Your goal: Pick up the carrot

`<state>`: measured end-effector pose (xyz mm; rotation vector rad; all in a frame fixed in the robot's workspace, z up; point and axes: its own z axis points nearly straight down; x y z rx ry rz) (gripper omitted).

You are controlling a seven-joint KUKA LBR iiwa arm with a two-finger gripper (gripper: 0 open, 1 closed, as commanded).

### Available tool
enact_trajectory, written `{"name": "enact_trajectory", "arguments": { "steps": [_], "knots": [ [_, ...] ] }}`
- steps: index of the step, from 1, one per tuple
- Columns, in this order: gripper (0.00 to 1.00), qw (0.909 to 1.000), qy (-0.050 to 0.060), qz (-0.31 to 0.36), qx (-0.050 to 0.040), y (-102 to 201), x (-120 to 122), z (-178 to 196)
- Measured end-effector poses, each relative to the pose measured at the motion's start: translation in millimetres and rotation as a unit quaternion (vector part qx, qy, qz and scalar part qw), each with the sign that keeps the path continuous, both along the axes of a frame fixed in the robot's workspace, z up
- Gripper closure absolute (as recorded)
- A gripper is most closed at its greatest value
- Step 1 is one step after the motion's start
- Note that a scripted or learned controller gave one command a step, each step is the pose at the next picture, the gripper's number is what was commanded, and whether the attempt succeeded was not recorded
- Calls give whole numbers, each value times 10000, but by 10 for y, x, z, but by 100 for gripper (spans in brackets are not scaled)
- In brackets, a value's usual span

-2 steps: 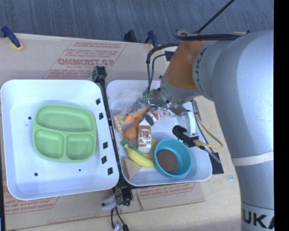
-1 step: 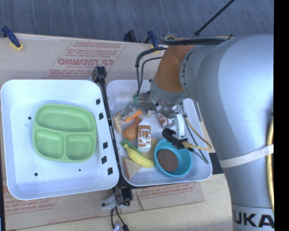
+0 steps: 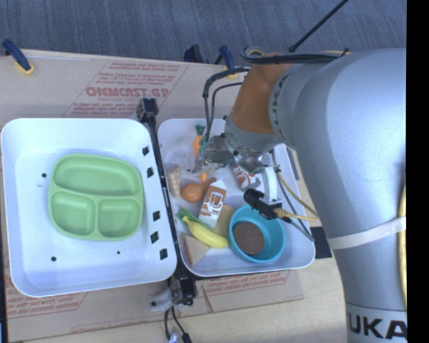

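Carrot (image 3: 198, 143) is seen as a small orange sliver in the upper part of the right bin (image 3: 301, 260), close to the bin's far wall and just left of the gripper (image 3: 213, 157). The gripper is lowered into that same bin, its dark metal tip lying just beside and slightly below the carrot; whether the two are touching cannot be made out. The state of the gripper cannot be told (the wrist and its cabling cover most of it), and nothing is seen held in it. Below the gripper a round orange fruit (image 3: 192, 192) is found, with a small brown-and-white carton (image 3: 214, 203) at its right. Nearer the front of the bin a banana (image 3: 204, 234) is laid at a slant, and beside it a blue bowl (image 3: 257, 239) with a dark brown filling is set. In the left bin (image 3: 14, 191) a green divided plate (image 3: 97, 196) is placed, well apart from the gripper. The grey arm (image 3: 343, 163), with its orange band (image 3: 256, 106), is stretched in from the right over the right bin.
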<state>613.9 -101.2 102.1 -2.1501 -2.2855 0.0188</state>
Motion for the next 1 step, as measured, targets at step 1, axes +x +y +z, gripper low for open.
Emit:
{"name": "enact_trajectory", "arguments": {
  "steps": [1],
  "knots": [
    [100, 9985, -32, -547, 12, 712, 6, 921]
  ]
}}
